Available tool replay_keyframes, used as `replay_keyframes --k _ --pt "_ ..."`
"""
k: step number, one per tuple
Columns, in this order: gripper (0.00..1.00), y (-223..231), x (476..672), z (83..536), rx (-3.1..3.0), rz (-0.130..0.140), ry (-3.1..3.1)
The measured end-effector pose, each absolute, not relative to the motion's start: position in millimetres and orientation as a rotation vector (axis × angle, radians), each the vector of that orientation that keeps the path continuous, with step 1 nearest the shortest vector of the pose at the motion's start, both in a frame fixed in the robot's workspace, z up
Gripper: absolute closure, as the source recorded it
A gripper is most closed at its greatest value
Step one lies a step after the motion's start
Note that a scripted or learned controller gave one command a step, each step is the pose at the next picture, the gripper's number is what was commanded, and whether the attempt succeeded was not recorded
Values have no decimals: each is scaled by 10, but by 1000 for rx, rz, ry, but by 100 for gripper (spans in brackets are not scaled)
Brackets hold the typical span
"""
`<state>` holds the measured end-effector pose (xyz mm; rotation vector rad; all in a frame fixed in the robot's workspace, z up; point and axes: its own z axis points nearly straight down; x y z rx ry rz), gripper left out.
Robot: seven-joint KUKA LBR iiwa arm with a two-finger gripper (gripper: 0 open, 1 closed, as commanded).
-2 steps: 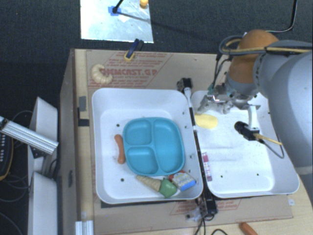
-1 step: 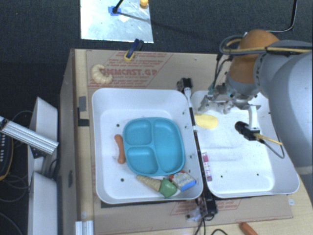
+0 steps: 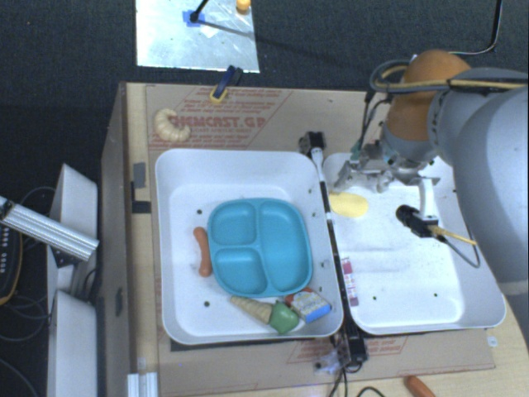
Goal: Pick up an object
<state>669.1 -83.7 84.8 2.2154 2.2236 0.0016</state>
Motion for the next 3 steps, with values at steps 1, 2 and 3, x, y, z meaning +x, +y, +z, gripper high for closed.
replay_keyframes --k 1,2,3 --pt "0 -883 6692 852 2218 2 2221" --pt "0 -860 6691 849 2216 1 2223" --pt "0 -887 6692 852 2217 2 2221"
